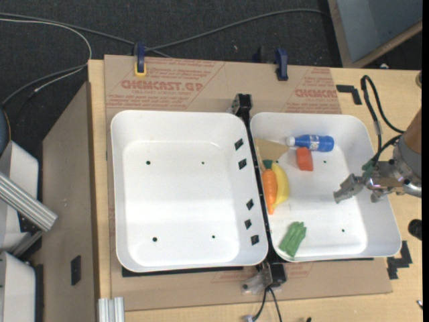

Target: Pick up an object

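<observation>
In the right bin (348, 243) lie a blue bottle (312, 142) with a white cap, a small red block (305, 159), an orange carrot (269, 189) beside a yellow banana (281, 184), and a green toy (293, 239) near the front. My gripper (356, 182) reaches in over the bin's right side, low above the bare floor. It is open with nothing between its fingers. It stands well to the right of the carrot and banana and below the bottle and block, touching none of them.
The left bin (127, 200) sits beside the right one, with a black divider strip (251, 180) between them. The arm's wrist (410, 159) and a black cable (373, 113) hang over the right bin's right rim. Cardboard lies under both bins.
</observation>
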Tool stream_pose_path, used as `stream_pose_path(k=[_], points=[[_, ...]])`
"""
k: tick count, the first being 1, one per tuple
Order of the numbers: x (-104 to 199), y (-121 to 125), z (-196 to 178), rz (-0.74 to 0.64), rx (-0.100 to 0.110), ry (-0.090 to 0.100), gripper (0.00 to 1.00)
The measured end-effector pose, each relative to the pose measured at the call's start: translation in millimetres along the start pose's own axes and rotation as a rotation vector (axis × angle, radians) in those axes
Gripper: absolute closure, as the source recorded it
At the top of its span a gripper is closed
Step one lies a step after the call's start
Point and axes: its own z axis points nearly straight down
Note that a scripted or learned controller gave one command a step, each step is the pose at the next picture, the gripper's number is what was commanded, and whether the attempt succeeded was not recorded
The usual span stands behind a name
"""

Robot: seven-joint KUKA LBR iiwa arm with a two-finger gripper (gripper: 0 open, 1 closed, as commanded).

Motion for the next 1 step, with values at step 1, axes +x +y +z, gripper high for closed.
stream_pose_path(k=[1], points=[[0.5, 3.1, -6.1, -0.004, -0.013, -0.003, 0.00]])
